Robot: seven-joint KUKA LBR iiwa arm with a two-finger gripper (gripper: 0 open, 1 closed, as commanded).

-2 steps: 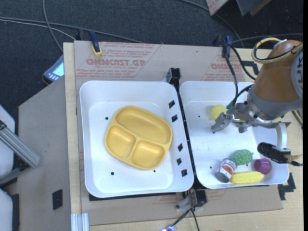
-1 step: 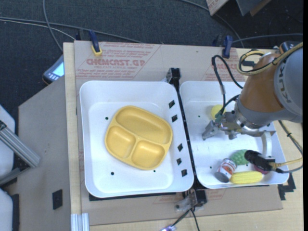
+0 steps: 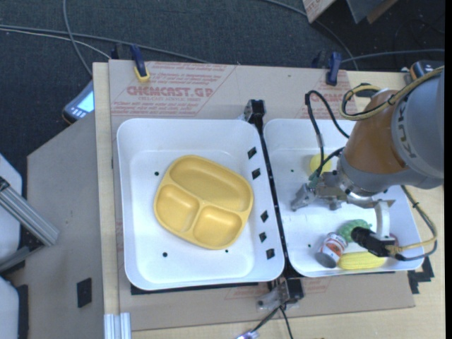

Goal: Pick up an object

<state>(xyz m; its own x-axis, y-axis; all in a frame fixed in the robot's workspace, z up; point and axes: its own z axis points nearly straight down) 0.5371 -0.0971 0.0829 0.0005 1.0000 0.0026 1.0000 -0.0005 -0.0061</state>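
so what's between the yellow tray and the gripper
In the camera view, the black clips joining the two bins lie between the yellow tray and the gripper, then bare white bin floor.

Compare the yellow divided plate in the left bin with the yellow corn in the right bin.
The yellow divided plate is far larger than the yellow corn. The plate is broad and flat with three compartments; the corn is a short, narrow cob shape. The plate lies alone in the middle of the left bin; the corn lies at the near edge of the right bin, close beside a small can and a green item. Both are yellow and lie flat.
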